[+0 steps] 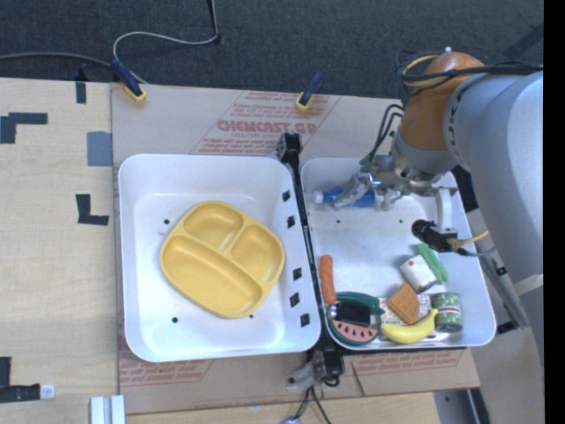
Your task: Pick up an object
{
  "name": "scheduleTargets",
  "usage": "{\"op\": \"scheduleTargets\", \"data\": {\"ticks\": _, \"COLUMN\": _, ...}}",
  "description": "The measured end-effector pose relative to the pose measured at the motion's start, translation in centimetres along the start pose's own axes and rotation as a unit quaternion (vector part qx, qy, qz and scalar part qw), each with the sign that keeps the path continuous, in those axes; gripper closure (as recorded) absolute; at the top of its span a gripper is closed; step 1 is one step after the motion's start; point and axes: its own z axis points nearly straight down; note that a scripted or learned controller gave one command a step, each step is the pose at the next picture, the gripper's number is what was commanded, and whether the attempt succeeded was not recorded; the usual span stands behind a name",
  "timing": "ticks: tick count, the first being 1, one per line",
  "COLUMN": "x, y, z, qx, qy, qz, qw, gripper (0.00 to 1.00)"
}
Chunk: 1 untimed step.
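Looking down on your bench point(53, 237), you have two white bins side by side. The left bin point(141, 325) carries a yellow divided plate point(222, 257), lying flat near its middle. The right bin point(477, 325) holds the toys, crowded along its near edge: an orange carrot point(327, 278) by the left wall, a watermelon slice point(352, 332) on a dark green dish point(357, 309), a waffle-like cracker point(404, 304), a banana point(410, 329), a small labelled can point(448, 311), and a white and green piece point(422, 270) just beyond them. Your arm point(494, 140) reaches in from the right, orange band uppermost, with the gripper point(357, 193) low over the far left part of the right bin, well apart from the toy cluster. Blue parts show at its tip; you cannot tell how the jaws stand, and nothing is seen between them.
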Motion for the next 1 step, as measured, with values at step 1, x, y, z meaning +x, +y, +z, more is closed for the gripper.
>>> {"op": "scheduleTargets", "data": {"ticks": 1, "x": -0.14, "y": -0.15, "z": -0.95, "qx": 0.004, "qy": -0.002, "qz": -0.001, "qw": 1.0000, "gripper": 1.00}}
